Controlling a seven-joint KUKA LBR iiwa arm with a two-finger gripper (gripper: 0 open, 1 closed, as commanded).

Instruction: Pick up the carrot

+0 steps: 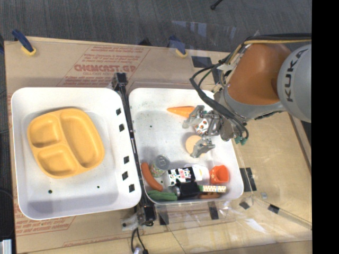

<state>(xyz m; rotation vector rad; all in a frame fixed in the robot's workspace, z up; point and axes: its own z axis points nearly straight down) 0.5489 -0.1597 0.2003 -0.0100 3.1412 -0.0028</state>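
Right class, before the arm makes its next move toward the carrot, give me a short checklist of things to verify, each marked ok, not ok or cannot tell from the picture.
1. Carrot in sight, lying in the right bin near its far wall: ok.
2. Top of the carrot free of other items: ok.
3. Gripper over the carrot: not ok, it sits nearer the camera, beside a tan disc.
4. Carrot between the fingers: not ok, nothing shows there.
5. Clutter of toys at the near wall away from the carrot: ok.
6. Yellow tray in the left bin out of the way: ok.
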